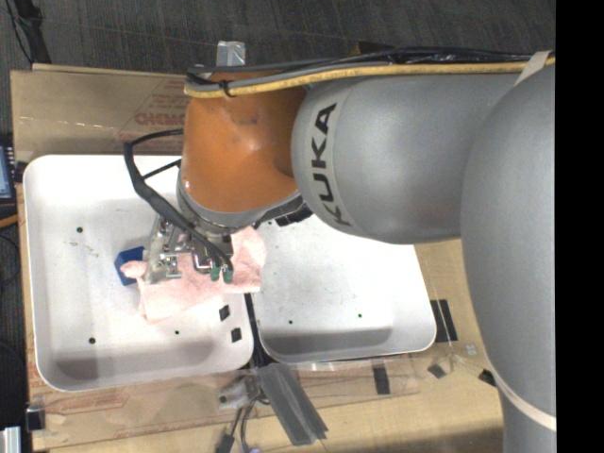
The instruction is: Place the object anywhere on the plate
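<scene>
The gripper (193, 262) is hanging low over the left bin (57, 253), right above a pale pink cloth (189, 295) which is lying near that bin's right wall, and a small blue object (127, 262) is showing at the cloth's left edge. I cannot tell how far the pincer is open or whether it is gripping anything, because the wrist is covering it. It seems the picking step is in hand; the next move is calling for a firm grasp before lifting.

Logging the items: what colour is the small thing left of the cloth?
Blue, clearest in the camera view, in the left bin.
</scene>
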Controlling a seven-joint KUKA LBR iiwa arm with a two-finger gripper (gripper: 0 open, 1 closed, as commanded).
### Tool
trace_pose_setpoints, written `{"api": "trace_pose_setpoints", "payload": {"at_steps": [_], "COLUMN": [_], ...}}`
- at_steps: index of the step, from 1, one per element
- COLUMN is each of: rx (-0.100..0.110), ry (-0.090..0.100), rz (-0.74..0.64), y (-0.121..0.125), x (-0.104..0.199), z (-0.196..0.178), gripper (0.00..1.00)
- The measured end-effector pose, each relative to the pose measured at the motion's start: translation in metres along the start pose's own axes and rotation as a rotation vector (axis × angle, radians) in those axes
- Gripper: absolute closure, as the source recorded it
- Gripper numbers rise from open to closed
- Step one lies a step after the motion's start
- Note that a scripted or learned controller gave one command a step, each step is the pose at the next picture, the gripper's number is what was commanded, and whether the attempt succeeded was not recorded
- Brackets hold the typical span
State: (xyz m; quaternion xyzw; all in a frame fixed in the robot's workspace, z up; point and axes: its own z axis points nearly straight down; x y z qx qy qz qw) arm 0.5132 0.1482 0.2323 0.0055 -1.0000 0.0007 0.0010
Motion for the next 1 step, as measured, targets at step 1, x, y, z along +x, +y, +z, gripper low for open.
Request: {"api": "trace_pose_setpoints", "payload": {"at_steps": [1], "rx": [0.000], "ry": [0.000], "rz": [0.000], "y": [0.0000], "x": [-0.0001], "z": [-0.0001], "gripper": [0.00]}}
